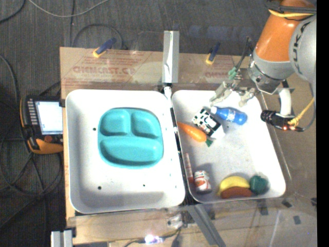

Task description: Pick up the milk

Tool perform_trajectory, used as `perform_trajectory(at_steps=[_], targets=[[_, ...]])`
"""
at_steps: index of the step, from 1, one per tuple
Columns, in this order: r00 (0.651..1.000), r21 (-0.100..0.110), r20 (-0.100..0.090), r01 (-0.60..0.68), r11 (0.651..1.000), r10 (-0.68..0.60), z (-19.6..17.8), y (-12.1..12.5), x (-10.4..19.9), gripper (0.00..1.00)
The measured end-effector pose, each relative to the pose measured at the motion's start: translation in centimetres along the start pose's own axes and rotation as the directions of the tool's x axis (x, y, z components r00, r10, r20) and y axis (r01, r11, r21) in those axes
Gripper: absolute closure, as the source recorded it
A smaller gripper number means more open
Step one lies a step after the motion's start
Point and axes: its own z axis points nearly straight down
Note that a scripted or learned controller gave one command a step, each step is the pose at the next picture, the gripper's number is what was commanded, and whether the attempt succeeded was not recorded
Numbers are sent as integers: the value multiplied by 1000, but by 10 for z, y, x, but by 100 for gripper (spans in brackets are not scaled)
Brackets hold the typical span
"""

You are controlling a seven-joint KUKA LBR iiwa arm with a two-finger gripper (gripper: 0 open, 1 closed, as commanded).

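Note:
The milk (206, 121) is a small carton with black and white cow patches, lying tilted in the upper middle of the right bin (272, 153). A blue bottle (231, 116) touches its right side and an orange carrot (193, 132) lies against its lower left. My gripper (234, 92) hangs above the bin's far edge, just up and right of the milk and over the blue bottle. Its fingers are spread open with nothing between them.
A red can (201, 180) and a thin stick (187, 163) lie by the right bin's left wall. A banana (234, 181), a brown item (236, 192) and a green item (259, 183) sit at its front. The left bin (82, 184) holds a teal divided plate (131, 137).

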Motion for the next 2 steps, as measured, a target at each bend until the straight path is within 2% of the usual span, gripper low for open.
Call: perform_trajectory(at_steps=[1, 2], targets=[[992, -2, 0, 128, 992, -128, 130, 21, -9, 0], [998, -15, 3, -61, 998, 61, 141, -73, -29, 0]])
